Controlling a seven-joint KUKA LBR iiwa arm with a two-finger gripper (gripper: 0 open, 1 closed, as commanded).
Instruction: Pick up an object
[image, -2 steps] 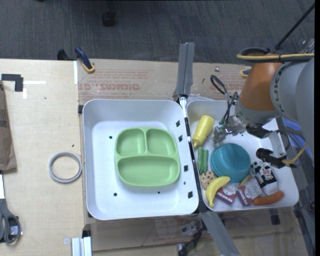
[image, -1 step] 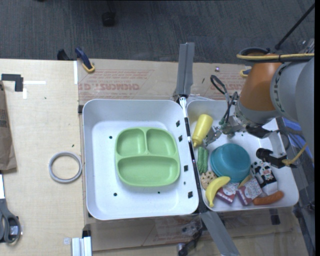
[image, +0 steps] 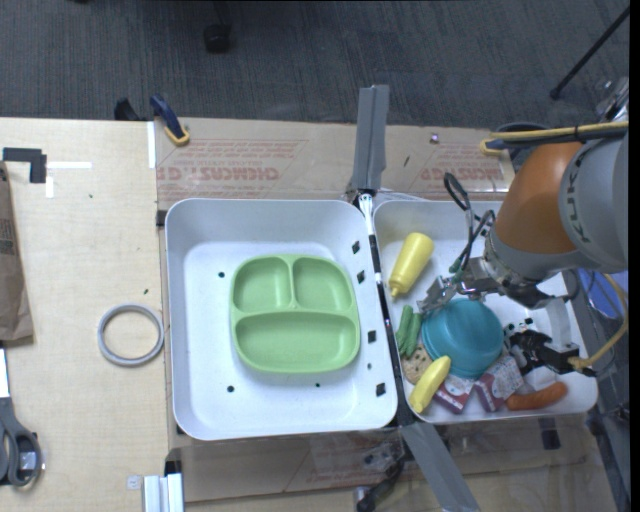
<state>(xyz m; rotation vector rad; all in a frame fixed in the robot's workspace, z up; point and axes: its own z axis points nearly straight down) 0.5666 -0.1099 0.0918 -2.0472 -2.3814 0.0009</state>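
Camera view: yellow bottle (image: 410, 263) lies diagonally, cap lower-left.

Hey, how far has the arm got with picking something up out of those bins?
Done: the arm has reached into the right bin, its gripper down among the clutter beside the blue bowl and yellow bottle. In hand: nothing that I can see between its fingers. Left: grasping and lifting an item. The green divided plate lies alone in the left bin.
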